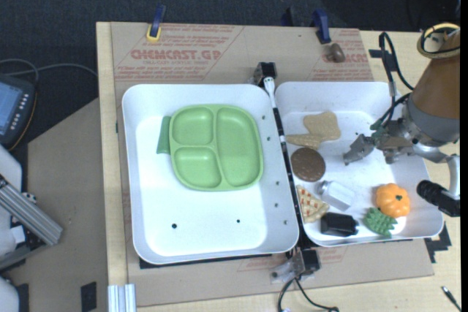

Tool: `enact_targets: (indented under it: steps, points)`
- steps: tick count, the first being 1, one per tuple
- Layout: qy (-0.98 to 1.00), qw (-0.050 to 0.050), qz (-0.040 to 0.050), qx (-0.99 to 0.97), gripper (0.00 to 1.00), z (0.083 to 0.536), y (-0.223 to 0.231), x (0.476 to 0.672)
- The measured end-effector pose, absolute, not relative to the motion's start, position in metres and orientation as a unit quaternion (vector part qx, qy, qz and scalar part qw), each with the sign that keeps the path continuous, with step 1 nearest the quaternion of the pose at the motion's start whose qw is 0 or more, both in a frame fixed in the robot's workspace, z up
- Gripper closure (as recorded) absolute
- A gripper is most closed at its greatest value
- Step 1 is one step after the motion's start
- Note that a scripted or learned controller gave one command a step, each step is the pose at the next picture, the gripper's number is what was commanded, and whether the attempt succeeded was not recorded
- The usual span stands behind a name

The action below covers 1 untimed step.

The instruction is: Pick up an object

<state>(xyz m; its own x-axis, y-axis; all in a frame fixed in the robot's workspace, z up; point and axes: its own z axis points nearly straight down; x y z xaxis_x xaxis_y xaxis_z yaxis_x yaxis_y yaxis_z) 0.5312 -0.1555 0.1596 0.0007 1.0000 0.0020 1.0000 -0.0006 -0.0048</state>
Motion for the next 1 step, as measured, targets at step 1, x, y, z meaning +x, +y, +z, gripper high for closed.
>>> enact_targets:
  steps: [1]
  points:
    - [-0.707,0.003,0.0008,-0.707,0.00,0.1131,-0.1498,0.5236]
